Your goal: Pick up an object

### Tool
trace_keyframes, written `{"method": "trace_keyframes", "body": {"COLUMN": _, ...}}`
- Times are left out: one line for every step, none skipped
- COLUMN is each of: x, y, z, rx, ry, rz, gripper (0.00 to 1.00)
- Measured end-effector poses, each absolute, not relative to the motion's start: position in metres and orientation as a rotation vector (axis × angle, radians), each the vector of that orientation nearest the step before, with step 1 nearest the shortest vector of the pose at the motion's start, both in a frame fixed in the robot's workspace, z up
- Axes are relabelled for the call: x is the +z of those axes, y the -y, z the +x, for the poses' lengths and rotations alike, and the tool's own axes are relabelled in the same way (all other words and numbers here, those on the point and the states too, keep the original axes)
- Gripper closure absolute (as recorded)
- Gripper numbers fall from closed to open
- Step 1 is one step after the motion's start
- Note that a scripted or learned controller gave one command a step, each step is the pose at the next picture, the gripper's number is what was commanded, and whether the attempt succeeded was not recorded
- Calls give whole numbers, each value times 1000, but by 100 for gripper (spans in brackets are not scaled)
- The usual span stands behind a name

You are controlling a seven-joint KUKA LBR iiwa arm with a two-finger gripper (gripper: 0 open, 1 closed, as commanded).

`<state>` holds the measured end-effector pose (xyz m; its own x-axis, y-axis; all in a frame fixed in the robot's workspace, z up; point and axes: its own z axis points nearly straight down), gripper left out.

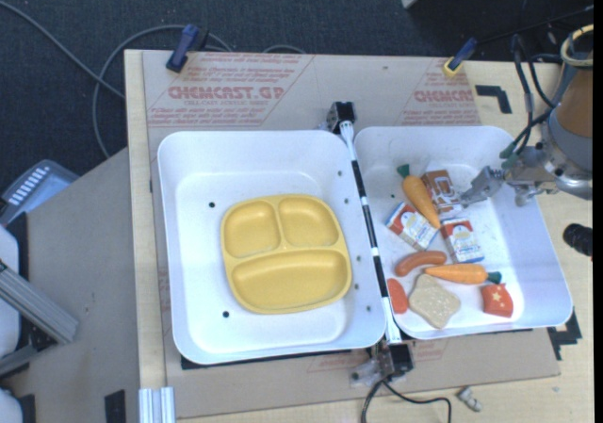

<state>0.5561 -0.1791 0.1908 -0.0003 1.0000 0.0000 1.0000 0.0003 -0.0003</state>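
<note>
I saw the gripper at right of frame, over the right bin — beside a carton; its state I couldn't tell.

A yellow three-compartment plastic plate sits in the left white bin; toy carrots, a sausage, bread slice and packets lie in the right white bin.

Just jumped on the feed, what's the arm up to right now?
The arm reaches in from the right, its gripper low over the upper part of the right bin, close to a small red-and-white packet and an upright toy carrot. Nothing visibly sits between the jaws. More toy food lies lower in that bin: a sausage, a second carrot, a bread slice and a strawberry. The left bin holds a yellow divided plate.
</note>
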Motion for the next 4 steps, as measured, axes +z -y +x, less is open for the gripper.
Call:
{"method": "trace_keyframes", "body": {"x": 96, "y": 148, "z": 562, "rx": -4, "ry": 2225, "rz": -2227, "gripper": 0}}
{"method": "trace_keyframes", "body": {"x": 89, "y": 107, "z": 602, "rx": 8, "ry": 2219, "rz": -2230, "gripper": 0}}
{"method": "trace_keyframes", "body": {"x": 100, "y": 108, "z": 602, "rx": 10, "ry": 2220, "rz": -2231, "gripper": 100}}
{"method": "trace_keyframes", "body": {"x": 220, "y": 51, "z": 597, "rx": -4, "ry": 2225, "rz": -2221, "gripper": 100}}
